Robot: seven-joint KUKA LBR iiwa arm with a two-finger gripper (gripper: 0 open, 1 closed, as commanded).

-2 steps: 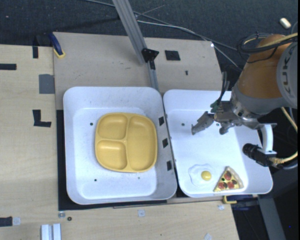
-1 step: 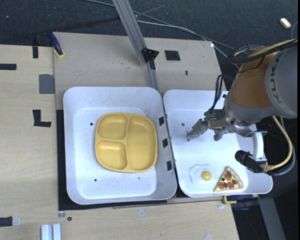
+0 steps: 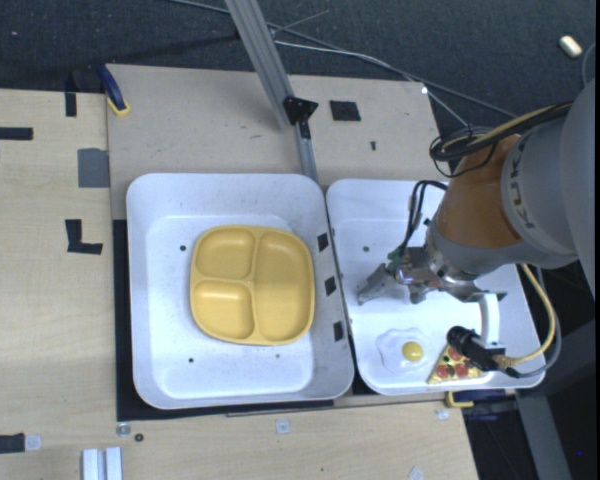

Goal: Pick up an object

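In the right bin (image 3: 360, 208), a toy fried egg (image 3: 403, 349) lies near the front wall. A toy pizza slice (image 3: 450, 370) lies just to its right, in the front right corner. My gripper (image 3: 378, 281) hangs low over the middle of this bin, pointing left, a short way behind and left of the egg. Nothing shows in its grasp. The orange band (image 3: 475, 208) and grey wrist cover the bin's right half. A yellow divided plate (image 3: 252, 284) rests in the middle of the left bin (image 3: 160, 368).
A grey metal pole (image 3: 270, 58) slants down from the top to the gap between the bins. Black cables (image 3: 460, 148) loop around the wrist. A black connector (image 3: 463, 340) with a yellow cable sits just above the pizza slice.
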